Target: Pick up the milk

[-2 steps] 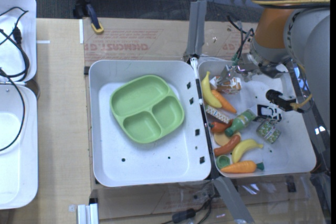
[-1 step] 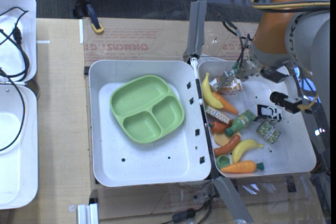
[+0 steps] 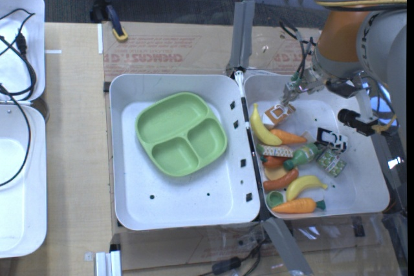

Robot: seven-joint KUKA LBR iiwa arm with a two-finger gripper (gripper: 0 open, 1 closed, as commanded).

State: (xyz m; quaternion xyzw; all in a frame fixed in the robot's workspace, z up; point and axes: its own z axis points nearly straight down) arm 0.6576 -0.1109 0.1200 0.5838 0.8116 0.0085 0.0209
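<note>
My gripper (image 3: pixel 292 88) hangs over the far left part of the right bin (image 3: pixel 362 198). It is just above a small orange-and-white box (image 3: pixel 279 114), and whether it touches the box I cannot tell. Nor can I tell whether the gripper is released or clenched; it is too small and cluttered with cable here.

The milk (image 3: pixel 330 138), a black-and-white carton, lies near the middle of the same bin, to the right of the box and apart from my gripper. A green pack (image 3: pixel 334 163) sits just beside it on the near side, and a green bottle (image 3: pixel 304 154) lies close on its left.

The rest is heaped along the bin's left wall: an upper banana (image 3: pixel 260 128), an upper carrot (image 3: pixel 288 136), a red piece (image 3: pixel 282 180), a lower banana (image 3: pixel 304 185) and a lower carrot (image 3: pixel 297 205).

The left bin (image 3: pixel 123 139) holds a green plate (image 3: pixel 181 134).
</note>
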